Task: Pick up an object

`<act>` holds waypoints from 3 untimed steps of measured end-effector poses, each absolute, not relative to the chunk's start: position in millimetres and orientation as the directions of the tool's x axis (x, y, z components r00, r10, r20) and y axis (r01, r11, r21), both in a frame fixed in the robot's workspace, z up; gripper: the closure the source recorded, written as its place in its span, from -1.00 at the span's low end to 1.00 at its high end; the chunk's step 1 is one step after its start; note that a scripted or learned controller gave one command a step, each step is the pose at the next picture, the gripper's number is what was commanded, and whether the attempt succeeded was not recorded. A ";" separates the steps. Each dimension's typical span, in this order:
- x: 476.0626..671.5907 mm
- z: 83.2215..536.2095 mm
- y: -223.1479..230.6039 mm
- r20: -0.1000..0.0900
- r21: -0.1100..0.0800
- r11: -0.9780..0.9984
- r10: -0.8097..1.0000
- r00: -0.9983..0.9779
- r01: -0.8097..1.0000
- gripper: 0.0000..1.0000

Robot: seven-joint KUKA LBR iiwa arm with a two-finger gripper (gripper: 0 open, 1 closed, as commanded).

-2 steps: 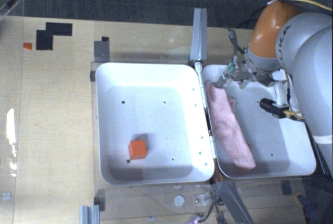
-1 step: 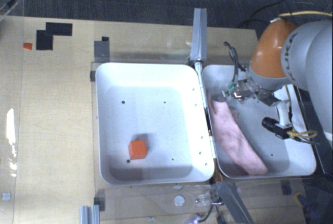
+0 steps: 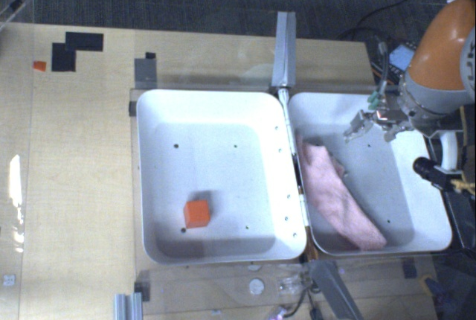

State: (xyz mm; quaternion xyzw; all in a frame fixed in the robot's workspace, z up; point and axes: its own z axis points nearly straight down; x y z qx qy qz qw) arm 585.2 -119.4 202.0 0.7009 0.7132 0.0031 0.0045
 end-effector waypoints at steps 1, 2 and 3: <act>591.0 96.6 -107.4 -0.002 0.009 0.155 0.988 -0.155 0.988 -1.00; 582.5 90.2 -89.5 -0.006 0.014 0.239 0.971 -0.239 0.971 -1.00; 586.6 104.8 -89.0 -0.010 0.026 0.240 0.971 -0.240 0.970 1.00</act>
